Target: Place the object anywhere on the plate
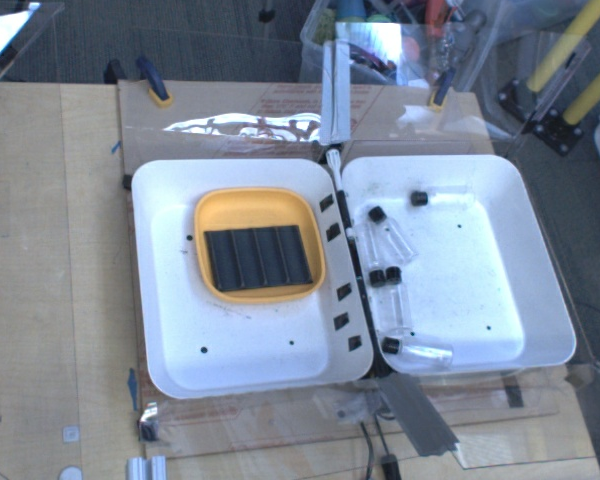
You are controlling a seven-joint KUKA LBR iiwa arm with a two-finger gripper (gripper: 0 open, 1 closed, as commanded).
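Look at the left white bin (170, 298) on the tabletop (50, 268). A yellow plate (255, 200) sits in it, a bit toward the back. A black block with ridges (257, 257) lies flat on the plate, inside its rim.

Now look at the right white bin (500, 268). Small clear tubes with black caps lie in it. One tube (442, 198) is near the back wall. Another tube (392, 238) lies near the bin's left side. A third tube (422, 350) lies at the front left corner. More black caps sit close to the left wall between them.

You cannot tell how far open the end effector is, or whether it has hold of anything.
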